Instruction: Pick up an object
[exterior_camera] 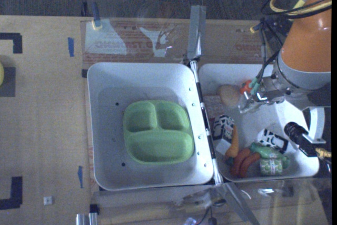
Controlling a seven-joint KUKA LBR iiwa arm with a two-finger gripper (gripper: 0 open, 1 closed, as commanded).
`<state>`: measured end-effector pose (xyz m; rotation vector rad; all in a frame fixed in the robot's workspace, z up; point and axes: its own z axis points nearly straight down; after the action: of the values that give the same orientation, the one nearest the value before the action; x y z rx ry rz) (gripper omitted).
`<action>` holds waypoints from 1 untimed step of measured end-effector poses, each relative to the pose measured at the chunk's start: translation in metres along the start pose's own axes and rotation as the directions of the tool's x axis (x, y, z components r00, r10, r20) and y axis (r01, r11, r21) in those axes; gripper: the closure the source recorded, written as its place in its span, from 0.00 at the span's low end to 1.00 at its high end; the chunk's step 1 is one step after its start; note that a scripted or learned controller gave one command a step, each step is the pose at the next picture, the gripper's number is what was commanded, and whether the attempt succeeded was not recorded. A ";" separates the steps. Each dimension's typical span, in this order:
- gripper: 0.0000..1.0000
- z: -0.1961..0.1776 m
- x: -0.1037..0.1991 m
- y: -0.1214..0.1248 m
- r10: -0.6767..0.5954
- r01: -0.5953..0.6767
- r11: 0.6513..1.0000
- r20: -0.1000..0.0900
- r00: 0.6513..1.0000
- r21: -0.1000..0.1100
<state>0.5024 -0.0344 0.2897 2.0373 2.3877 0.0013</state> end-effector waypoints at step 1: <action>1.00 -0.128 -0.025 0.042 0.124 -0.124 0.992 0.000 0.992 0.001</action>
<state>0.5478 -0.0527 0.4177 2.1816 2.2575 0.0002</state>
